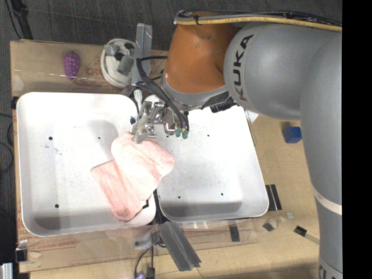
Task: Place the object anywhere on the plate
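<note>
A pink, cloth-like item (135, 173) lies draped across the wall between the two bins, most of it in the left bin (52, 156). My gripper (143, 131) hangs over the cloth's upper edge, near the top of the dividing wall, and seems to touch it there. The wrist and cables hide the gripper's tip. The orange band and grey arm (256, 57) cover the back of the right bin (215, 179).
A small purple, grape-like object (71, 64) lies on the bench behind the left bin. Beside it sits a white roll (118, 60). A blue object (292, 134) rests on the bench right of the right bin. Black tape strips mark the bench front.
</note>
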### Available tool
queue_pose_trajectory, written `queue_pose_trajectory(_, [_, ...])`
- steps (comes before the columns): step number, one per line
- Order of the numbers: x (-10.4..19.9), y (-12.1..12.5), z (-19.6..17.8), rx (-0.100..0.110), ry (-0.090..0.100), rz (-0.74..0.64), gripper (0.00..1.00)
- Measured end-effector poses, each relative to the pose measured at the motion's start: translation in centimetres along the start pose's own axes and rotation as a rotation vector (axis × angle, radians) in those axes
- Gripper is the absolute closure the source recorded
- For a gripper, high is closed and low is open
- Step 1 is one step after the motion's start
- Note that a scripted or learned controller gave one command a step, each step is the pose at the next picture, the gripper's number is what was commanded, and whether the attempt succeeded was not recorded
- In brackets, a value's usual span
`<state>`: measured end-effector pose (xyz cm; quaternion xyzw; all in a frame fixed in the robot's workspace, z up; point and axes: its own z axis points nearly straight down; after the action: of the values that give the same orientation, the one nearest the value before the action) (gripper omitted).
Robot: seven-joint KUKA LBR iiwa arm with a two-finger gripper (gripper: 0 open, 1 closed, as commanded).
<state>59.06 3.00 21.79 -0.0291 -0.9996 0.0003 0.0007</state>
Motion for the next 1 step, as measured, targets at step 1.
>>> queue_pose_trajectory(1, [1.24,5.89,-0.12,0.000,0.002,-0.068,1.00])
